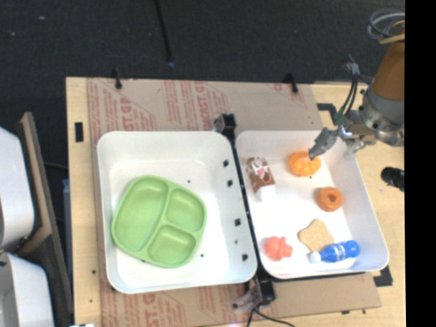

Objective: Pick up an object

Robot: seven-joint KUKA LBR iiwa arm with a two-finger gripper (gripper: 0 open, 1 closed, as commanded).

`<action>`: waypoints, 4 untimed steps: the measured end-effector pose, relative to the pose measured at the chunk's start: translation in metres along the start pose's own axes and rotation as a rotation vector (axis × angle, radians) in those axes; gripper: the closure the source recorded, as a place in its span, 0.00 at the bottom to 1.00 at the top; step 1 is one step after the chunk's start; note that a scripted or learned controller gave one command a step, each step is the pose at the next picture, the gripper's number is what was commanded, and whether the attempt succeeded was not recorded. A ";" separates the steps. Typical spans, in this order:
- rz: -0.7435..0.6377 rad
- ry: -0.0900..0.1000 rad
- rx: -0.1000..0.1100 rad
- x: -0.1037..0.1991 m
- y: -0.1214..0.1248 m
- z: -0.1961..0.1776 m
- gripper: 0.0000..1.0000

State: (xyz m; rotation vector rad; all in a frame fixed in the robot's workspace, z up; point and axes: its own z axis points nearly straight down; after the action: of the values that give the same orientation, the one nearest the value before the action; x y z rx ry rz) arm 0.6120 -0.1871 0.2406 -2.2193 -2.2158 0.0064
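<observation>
Over the right bin [361, 203], near its back-right corner, the gripper [317, 150] hangs at the end of a grey arm w/ an orange band, reaching in from the right. One dark finger slants down and left, tip touching or just above the upper-right edge of an orange round fruit-like toy [302, 163]. Whether the jaws are apart or together can't be told from this angle; nothing is visibly between them.

Key relation: the orange toy lies just down-left of the fingertip, so the likely target sits slightly off-centre from the jaws, toward the bin's middle. It's roundish, no clear long axis.

Other items in the same bin: a brown-and-white carton [260, 176] to the left near the divider, a small donut [330, 198] in front of the fruit, a toast slice [316, 236], a blue bottle [337, 252] by the front wall, a pink-red toy [276, 248].

Room: open white floor around the fruit on left and front; back wall near, right wall farther off. Left bin [109, 182] holds a green divided plate [159, 221], well apart.
</observation>
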 end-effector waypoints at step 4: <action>-0.001 -0.001 -0.005 0.013 -0.003 0.141 0.00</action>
State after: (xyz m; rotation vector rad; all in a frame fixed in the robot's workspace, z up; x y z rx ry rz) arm 0.6080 -0.1735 0.0992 -2.2208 -2.2199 0.0024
